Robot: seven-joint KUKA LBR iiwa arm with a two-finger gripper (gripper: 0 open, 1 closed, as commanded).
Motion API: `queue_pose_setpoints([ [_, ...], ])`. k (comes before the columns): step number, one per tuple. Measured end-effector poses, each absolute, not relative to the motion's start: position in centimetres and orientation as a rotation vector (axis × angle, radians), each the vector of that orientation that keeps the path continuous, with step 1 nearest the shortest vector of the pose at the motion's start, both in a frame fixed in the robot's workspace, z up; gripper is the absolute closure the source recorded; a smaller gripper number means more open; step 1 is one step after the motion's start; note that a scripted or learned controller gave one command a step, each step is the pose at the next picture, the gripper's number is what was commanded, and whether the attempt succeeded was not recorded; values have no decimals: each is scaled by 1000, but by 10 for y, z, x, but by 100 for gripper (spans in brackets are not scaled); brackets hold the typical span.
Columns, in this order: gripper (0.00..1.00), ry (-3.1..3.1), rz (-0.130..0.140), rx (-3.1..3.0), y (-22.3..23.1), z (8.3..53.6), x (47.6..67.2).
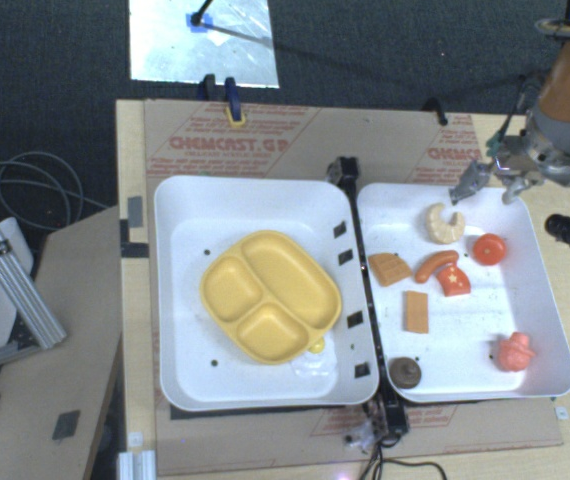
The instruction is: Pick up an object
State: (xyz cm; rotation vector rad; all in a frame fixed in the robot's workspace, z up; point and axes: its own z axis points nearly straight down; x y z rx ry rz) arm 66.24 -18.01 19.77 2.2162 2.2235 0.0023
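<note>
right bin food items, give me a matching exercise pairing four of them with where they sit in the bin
Things:
1. cream curved piece
2. pink item
3. brown round item
4. red tomato

Places:
A. near left corner of the bin
B. far side, below the tool
C. near right corner
D. right of the sausage

Pairs: 1-B, 2-C, 3-A, 4-D

Claw (487, 179) above right bin's (555, 298) far rim — bare floor directly beneath. Cashew piece (446, 224) just inward; tomato (488, 249) and sausage (437, 264) crowd beyond — open floor past them.
</note>
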Motion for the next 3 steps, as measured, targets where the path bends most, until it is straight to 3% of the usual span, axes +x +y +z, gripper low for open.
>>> queue_pose_setpoints([
  [1, 0, 2227, -4, 2224, -151, 151, 611],
  [2, 0, 2220, 21, 2200, -97, 424, 591],
  [3, 0, 2232, -10, 2224, -70, 270, 574],
])
